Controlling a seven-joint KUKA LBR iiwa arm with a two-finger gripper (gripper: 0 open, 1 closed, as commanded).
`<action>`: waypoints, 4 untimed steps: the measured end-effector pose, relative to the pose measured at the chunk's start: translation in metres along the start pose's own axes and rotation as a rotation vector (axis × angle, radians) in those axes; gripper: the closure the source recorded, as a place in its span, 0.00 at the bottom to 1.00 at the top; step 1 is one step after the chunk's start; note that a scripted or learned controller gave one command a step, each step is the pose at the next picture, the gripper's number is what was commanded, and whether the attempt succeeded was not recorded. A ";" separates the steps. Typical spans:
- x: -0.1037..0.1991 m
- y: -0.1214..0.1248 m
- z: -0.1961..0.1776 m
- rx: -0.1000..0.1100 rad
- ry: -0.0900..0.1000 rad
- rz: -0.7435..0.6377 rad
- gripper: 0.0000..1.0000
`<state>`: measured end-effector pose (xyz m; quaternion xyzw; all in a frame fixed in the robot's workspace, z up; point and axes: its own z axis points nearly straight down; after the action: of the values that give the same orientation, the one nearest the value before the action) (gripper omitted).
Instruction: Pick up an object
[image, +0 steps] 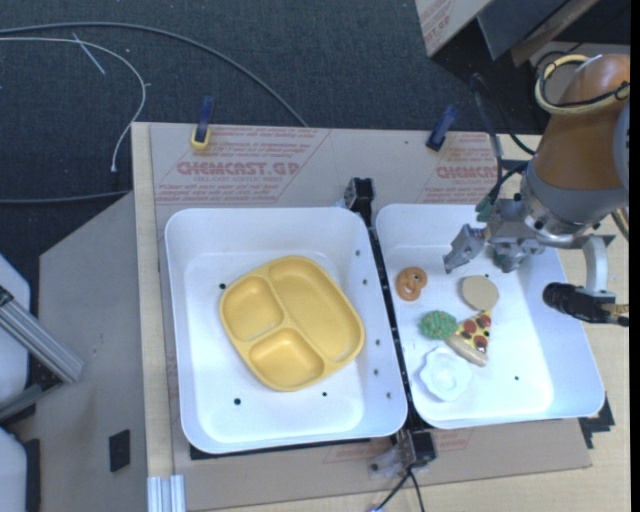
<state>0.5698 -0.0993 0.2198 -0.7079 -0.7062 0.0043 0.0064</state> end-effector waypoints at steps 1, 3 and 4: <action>0.000 0.003 -0.007 -0.013 -0.001 -0.003 0.00; -0.004 0.006 0.088 -0.007 -0.001 -0.001 0.00; -0.004 0.006 0.137 -0.011 -0.001 -0.001 0.00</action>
<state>0.5740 -0.1028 0.0825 -0.7075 -0.7068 0.0007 0.0022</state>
